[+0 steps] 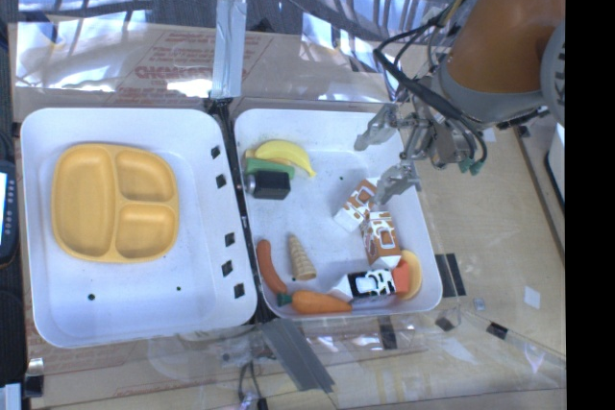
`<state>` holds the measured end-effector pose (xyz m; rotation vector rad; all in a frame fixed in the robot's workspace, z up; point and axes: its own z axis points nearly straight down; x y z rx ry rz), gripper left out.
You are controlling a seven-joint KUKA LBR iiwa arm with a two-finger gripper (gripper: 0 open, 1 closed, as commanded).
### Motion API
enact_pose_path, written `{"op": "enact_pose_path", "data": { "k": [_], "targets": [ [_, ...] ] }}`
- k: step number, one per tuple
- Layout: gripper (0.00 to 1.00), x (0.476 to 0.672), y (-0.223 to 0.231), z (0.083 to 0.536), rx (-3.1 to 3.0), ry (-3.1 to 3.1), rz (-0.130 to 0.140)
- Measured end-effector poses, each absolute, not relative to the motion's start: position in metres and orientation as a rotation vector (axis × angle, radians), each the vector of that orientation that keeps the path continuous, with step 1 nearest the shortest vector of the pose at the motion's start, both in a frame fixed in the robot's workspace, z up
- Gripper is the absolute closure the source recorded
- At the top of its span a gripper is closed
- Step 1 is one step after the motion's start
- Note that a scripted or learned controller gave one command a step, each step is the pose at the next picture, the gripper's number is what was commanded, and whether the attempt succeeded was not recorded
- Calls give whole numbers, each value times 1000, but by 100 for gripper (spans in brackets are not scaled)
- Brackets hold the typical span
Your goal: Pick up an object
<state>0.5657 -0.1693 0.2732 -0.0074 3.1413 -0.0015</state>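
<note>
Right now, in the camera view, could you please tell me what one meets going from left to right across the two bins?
Yellow divided plate → black block → ice cream cone → orange-and-white cartons → claw.

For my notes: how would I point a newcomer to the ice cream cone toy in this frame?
Start at the right-hand white bin, the one crowded with toy food. Near the middle of its lower half lies the ice cream cone, between the sausage and the orange-and-white cartons. It is the only pale tan, tapered, ridged piece there.
</note>
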Motion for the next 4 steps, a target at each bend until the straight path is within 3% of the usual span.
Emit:
{"op": "enact_pose_path", "data": {
  "k": [1, 2, 3, 4],
  "targets": [
    [0, 631, -173, 112, -71, 3150, 5],
    [0, 565, -210, 92, 33, 3140, -1],
    [100, 568, -207, 104, 18, 3135, -1],
    [100, 590, -212, 252, 87, 3126, -8]
  ]
}}
